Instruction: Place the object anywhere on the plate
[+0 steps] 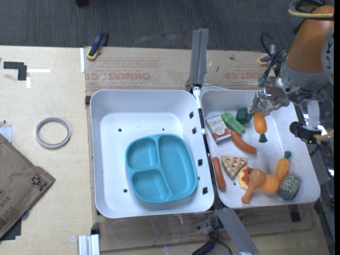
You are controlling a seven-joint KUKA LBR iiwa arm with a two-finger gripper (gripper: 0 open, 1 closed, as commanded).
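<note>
White plastic makes up both bins, and the blue plate [161, 168] serves as the landmark. It lies flat in the left bin [106, 142], three compartments facing up, nothing on it. To the plate's right, past the divider, sits the right bin [308, 158] with the toy food. Far to the plate's upper right the grey arm [311, 52] with its orange band reaches down over that bin's far corner. Its gripper [261, 108] hangs above a small carrot [259, 124], which sits right at the fingertips; whether the claw is clenched on it or released cannot be told. Nearer the plate lie a sausage [218, 173], a pizza slice [233, 165], a small carton [215, 127], a green pod [232, 123] and a second sausage [243, 142]. Farther right are a drumstick [252, 184], another carrot [282, 166] and a can [289, 187]. Well to the plate's left, on the bench, rests a tape ring [53, 132].
</note>
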